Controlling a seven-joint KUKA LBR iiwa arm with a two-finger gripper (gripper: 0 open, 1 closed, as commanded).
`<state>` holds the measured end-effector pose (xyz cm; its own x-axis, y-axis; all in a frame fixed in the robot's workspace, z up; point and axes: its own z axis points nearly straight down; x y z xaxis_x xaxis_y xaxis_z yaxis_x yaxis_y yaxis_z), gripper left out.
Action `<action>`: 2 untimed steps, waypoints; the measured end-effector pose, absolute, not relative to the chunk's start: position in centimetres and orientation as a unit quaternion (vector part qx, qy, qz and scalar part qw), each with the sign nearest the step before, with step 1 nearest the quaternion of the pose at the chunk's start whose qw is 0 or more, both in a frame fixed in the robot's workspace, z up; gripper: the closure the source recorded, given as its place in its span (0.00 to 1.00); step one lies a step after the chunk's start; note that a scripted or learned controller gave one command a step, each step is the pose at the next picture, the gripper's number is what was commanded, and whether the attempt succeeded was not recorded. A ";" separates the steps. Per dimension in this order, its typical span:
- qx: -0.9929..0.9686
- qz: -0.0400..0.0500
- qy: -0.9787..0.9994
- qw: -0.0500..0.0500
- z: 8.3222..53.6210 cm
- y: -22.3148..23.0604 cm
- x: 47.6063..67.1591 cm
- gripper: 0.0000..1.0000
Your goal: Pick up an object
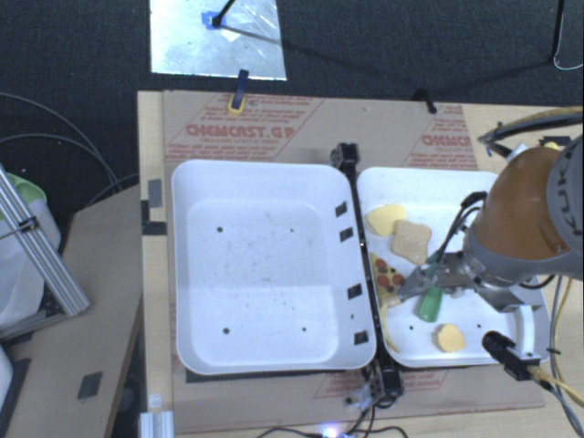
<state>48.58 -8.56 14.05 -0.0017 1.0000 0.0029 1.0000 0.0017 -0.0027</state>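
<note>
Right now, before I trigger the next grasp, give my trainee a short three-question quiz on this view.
1. True or false: the green object lies in the left bin.
2. Which item sits nearest the right bin's front edge?
A. tan block
B. round yellow piece
C. pale yellow piece
3. Fill in: the gripper is over the ____ bin.

Key:
1. False. It lies in the right bin, just under the gripper.
2. B.
3. Right, close to the red bits by the divider.
</note>
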 end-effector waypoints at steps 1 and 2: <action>-0.707 -0.002 -0.707 0.000 8.6 -8.3 48.8 0.00; -0.707 -0.005 -0.707 -0.006 10.1 -8.4 49.2 1.00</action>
